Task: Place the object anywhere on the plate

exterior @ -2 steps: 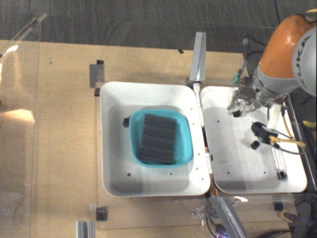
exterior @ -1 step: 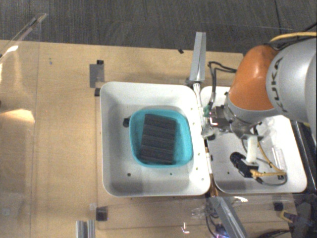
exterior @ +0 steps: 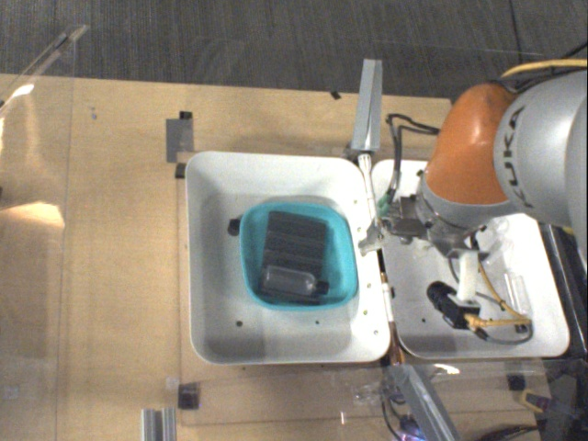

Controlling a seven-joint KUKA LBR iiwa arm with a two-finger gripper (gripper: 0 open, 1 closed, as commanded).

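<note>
The plate (exterior: 342, 246) is looking like smooth teal plastic with a soft sheen. Lying on it, a dark grey ridged object (exterior: 294, 237) is appearing matt, and beside that a clear cylinder (exterior: 292, 281) is glinting like glossy plastic. Around the plate, the left bin (exterior: 209, 246) is showing smooth white plastic. Left of that bin, the desk (exterior: 101, 246) is looking like pale wood under a reflective transparent sheet.
</note>
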